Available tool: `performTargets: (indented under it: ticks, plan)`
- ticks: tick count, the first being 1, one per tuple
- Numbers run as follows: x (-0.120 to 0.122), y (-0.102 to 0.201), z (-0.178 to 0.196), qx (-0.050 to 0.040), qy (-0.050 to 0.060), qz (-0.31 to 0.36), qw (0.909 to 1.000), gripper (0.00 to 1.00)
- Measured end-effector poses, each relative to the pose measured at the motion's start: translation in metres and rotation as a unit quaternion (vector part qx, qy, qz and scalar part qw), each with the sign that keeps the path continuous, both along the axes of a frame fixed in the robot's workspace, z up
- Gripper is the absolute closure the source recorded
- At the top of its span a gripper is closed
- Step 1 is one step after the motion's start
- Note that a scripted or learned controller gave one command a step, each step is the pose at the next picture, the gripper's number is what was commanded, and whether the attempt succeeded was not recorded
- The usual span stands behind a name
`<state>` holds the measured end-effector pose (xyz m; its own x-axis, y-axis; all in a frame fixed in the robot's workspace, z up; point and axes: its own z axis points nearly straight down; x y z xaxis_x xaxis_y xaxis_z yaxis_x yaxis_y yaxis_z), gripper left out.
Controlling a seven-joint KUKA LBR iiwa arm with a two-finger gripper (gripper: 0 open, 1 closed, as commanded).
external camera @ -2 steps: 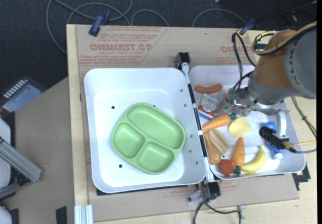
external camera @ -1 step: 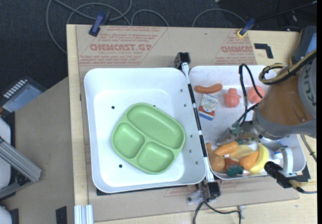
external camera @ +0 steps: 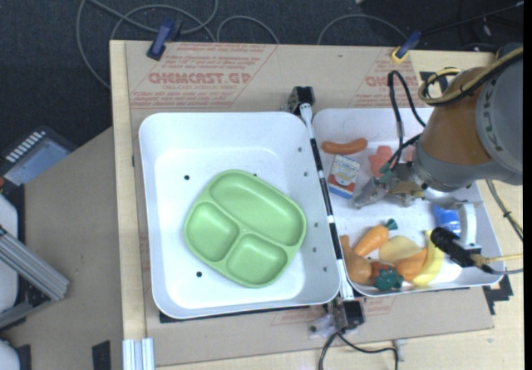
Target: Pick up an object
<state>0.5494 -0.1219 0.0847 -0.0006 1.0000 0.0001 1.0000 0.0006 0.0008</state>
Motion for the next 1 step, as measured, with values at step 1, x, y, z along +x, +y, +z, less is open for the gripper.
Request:
performTargets:
  ticks: [1]
  plan:
    - [0.0648, 0.0160, 0.0001, 0.0000, 0.000, 0.000, 1.0000, 0.00]
